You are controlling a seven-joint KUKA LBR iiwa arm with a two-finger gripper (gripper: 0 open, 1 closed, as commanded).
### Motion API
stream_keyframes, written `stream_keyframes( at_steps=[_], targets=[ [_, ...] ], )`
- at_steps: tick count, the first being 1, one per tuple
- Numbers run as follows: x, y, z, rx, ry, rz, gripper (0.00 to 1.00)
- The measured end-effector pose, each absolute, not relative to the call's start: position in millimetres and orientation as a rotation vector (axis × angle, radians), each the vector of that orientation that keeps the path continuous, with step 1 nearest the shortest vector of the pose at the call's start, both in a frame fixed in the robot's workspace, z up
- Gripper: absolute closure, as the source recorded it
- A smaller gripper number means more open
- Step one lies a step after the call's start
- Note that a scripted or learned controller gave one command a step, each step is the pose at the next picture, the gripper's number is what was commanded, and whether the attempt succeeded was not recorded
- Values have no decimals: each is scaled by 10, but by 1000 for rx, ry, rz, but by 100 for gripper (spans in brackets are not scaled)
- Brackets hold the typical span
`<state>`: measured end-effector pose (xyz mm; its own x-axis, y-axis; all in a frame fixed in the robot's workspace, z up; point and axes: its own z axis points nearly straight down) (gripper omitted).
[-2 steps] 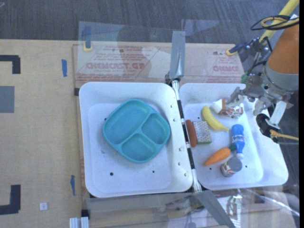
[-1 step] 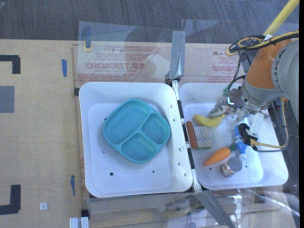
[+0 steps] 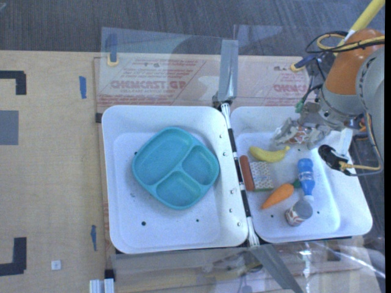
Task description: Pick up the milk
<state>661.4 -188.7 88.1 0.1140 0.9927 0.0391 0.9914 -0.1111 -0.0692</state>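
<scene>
**Milk bottle lying in the right bin, gripper above it**

A small blue-and-white milk bottle (image 3: 306,176) lies in the right bin (image 3: 354,224), between an orange carrot (image 3: 278,195) and the bin's right wall, with a can (image 3: 298,213) just below. It looks light, rigid and smooth, probably slippery; gripping across its narrow body seems best. The gripper (image 3: 299,133) hovers near a banana (image 3: 267,154); whether it holds anything is unclear.

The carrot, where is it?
The carrot lies in the right bin, near its middle, below the banana, between the blue bottle and the can.
</scene>
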Motion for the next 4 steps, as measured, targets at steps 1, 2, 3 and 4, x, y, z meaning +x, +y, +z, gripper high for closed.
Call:
stream_keyframes(
  at_steps=[1,2,3,4],
  targets=[
    [6599,-1846,960,-2270,-2042,41,100],
    [6614,-1834,970,-2272,-2045,34,0],
    [6605,-2007,839,-2127,-2214,21,0],
    [6599,-2024,928,-2125,-2222,31,100]
  ],
)
